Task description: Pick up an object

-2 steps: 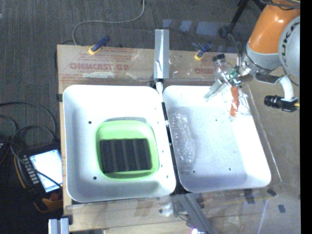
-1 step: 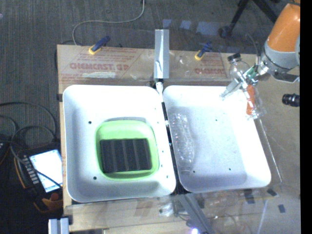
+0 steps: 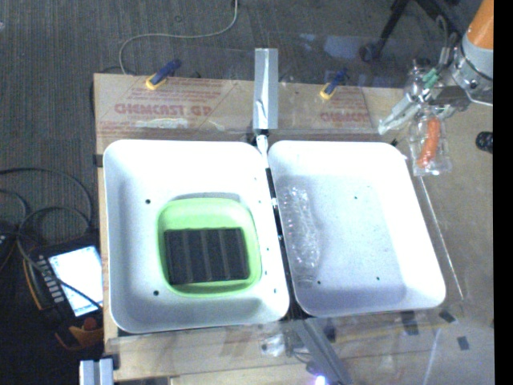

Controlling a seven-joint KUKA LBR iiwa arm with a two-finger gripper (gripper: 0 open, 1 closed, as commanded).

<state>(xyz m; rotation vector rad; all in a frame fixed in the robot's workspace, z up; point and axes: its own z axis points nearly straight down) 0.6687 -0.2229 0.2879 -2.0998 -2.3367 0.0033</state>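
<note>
Scene: two shallow white bins side by side on a table; arm entering from the upper right.
Left bin (image 3: 128, 183): holds a green tray (image 3: 210, 245) with a dark, ribbed insert, lying flat near the bin's middle.
Right bin (image 3: 401, 215): holds a clear, crinkled plastic piece (image 3: 298, 227), lying along the left wall, hard to make out against the white floor.
Gripper (image 3: 417, 107): above the table beyond the right bin's far right corner, outside both bins.
Jaws: grasping what appears to be a clear wrapper with an orange item inside (image 3: 430, 144), which hangs below them; the exact contact is small and partly blurred.
Handling of the held object: judged light and limp, with slippery film; likely to swing or slide free under a loose pinch.
Hold point: best on the firmer orange core, not on the loose film.
Alternative objects: green tray judged stiff and wide, best taken at its rim; clear piece judged flimsy and awkward to seize.
</note>
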